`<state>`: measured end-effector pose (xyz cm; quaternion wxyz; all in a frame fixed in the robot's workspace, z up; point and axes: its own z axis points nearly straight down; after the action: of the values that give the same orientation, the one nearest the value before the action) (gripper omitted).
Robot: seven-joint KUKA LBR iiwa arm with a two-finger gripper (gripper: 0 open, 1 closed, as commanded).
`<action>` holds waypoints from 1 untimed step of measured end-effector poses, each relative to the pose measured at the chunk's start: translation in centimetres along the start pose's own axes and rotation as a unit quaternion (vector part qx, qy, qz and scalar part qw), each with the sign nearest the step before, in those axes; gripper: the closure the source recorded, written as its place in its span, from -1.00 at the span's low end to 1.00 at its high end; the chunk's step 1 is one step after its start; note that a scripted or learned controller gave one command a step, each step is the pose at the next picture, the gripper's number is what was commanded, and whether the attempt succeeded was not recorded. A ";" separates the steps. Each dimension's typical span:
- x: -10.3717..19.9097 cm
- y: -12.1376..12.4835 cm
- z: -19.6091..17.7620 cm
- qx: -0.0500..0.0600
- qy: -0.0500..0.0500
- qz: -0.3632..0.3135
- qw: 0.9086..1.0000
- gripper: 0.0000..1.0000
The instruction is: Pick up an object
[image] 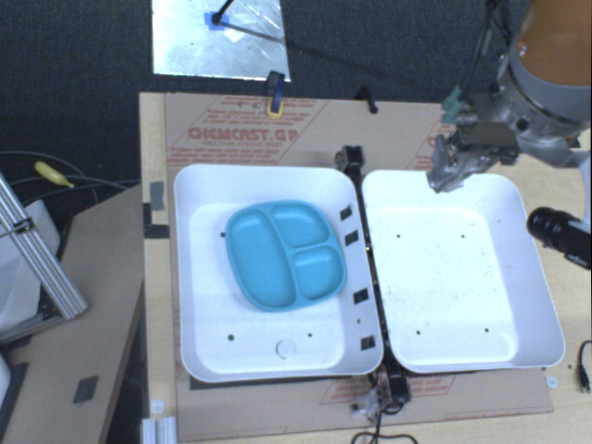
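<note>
Beside black clips (354,239), perhaps touching: blue plate (283,254).

A wooden surface (240,123) printed with red lettering carries two shallow white bins side by side, their inner edges touching. The left bin (199,248) holds a blue divided plate (282,252). The right bin (518,276) sits beside it.

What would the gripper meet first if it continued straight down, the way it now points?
Probably the white floor of the right bin near its far edge: the gripper hangs there, nothing visible beneath it. Depth is uncertain from this slanted view.
</note>
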<state>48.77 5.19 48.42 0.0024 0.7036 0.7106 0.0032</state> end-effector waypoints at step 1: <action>1.4 -0.2 9.8 0.007 -0.001 0.004 1.000 1.00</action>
<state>48.63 6.65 38.63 -0.0018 0.7065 0.7077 -0.0023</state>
